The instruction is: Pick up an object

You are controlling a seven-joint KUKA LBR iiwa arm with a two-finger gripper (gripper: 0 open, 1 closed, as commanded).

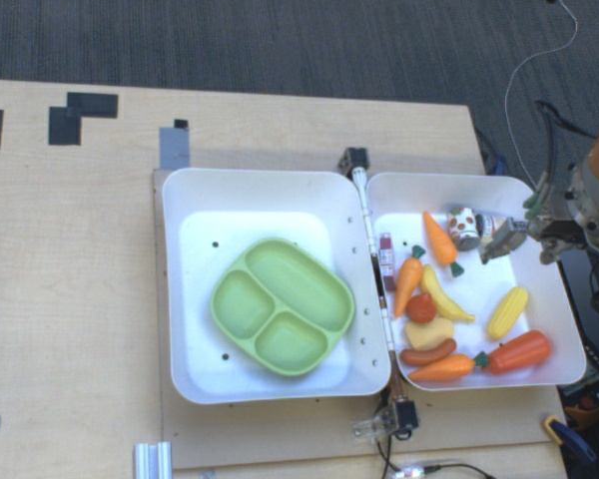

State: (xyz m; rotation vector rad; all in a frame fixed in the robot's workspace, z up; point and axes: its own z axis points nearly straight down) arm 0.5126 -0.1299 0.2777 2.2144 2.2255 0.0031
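Note:
The right bin (569,297) holds toy food: an orange carrot (439,238), a second carrot (407,281), a yellow banana (443,297), a red tomato (420,308), a sausage (428,352), a corn cob (507,311), a large carrot (519,351) and another carrot (441,369) along the near wall. A small white and brown object (464,225) lies at the back. My gripper (524,246) hangs over the bin's right rear part, just right of that object and above the corn cob. Its fingers stand open with nothing between them.
The left bin (195,218) holds a green divided plate (283,305). A dark red item (386,250) lies along the wall between the bins. Bare wooden bench (70,297) stretches to the left; a white cable (524,63) trails at the upper right.

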